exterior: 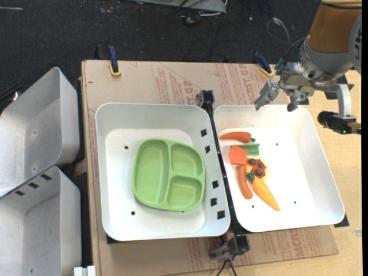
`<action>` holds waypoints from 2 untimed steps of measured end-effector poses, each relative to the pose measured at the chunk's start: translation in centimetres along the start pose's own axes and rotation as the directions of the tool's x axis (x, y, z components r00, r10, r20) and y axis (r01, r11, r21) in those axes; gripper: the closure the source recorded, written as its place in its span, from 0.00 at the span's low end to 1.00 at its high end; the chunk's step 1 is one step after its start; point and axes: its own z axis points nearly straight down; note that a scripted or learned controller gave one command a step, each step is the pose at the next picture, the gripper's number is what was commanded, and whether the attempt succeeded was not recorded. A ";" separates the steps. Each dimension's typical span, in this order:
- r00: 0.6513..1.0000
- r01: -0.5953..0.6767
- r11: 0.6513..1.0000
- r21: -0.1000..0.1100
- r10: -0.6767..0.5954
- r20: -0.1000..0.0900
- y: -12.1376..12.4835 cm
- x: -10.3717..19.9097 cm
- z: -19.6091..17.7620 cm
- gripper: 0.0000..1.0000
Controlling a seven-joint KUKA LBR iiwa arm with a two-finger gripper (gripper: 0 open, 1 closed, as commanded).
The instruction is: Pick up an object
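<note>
Toy food: we see a little heap of play vegetables [252,168] in the right bin [310,171], near its left wall. This is what we would pick from.
Orange carrot [266,193]: it lies at the near end of the heap, pointing toward us, with free room on its right side.
Long red piece [245,187]: it lies just beside the carrot, and they seem to touch.
Green bit [251,149]: it sits on the heap, touching the orange block [237,154].
Red pepper [236,135]: it lies at the far end of the heap.
Green plate [169,175]: it lies flat in the left bin [115,154], well apart from the food, so we think it is not in the way.
Tabletop [172,76]: brown board holds both bins side by side.
End effector [280,99]: it hangs over the far rim of the right bin. We see its two fingers spread apart with nothing between them.
What we think comes next: it must come toward the heap and go down, because the food is nearer to us than it is.
</note>
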 end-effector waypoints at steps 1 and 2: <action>1.000 0.002 1.000 -0.012 -0.002 0.001 0.2 0.0 -0.8 0.00; 1.000 -0.001 1.000 -0.008 0.001 0.001 0.4 -1.0 4.8 0.00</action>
